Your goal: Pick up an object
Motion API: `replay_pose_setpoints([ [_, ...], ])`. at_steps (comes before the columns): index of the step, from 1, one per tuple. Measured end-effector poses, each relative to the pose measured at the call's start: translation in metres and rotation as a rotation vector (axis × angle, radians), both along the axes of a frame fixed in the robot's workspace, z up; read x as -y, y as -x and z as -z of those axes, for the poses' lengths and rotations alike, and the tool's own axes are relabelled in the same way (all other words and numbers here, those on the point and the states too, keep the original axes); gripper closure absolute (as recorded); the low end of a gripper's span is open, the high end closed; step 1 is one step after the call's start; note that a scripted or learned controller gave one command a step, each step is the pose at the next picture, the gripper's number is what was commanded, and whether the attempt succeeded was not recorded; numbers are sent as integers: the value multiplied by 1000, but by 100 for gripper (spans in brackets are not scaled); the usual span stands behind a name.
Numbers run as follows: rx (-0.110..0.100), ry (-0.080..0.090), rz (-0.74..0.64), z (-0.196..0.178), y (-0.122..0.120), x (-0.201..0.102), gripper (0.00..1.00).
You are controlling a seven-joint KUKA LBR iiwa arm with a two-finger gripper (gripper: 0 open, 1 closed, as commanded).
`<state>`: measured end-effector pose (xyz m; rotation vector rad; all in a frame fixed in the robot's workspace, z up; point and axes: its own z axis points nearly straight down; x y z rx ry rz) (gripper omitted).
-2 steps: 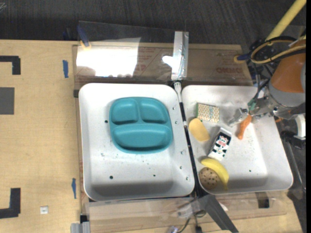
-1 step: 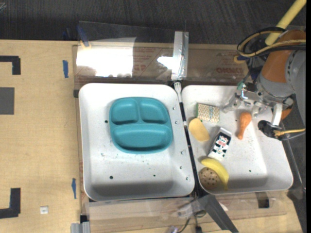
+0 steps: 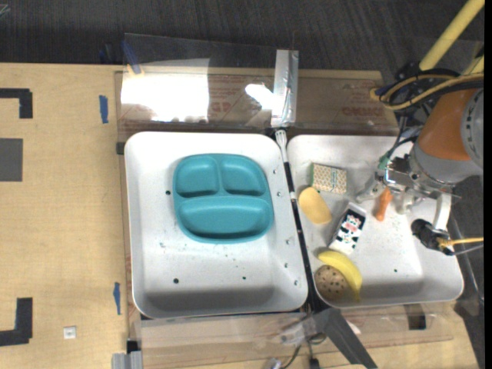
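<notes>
End effector [image 3: 400,181] over right bin [image 3: 430,279] — banana [image 3: 342,267] apart

A teal plate [image 3: 223,196] sits in the left bin [image 3: 146,229]; a banana [image 3: 342,268], lemon [image 3: 314,204] and gripper [image 3: 393,183] share the right bin [image 3: 430,271].

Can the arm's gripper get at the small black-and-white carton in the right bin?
Probably yes. The small black-and-white carton lies uncovered on the right white bin's floor, apart from the yellow lemon-shaped object, and the gripper is just up-right of it.
</notes>
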<state>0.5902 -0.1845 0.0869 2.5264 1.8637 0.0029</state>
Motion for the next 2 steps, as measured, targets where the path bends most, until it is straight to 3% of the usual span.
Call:
replay_pose_setpoints([
  [1, 4, 2, 1, -12, -1, 1, 100],
  [2, 5, 1, -197, -132, -6, -27, 100],
])
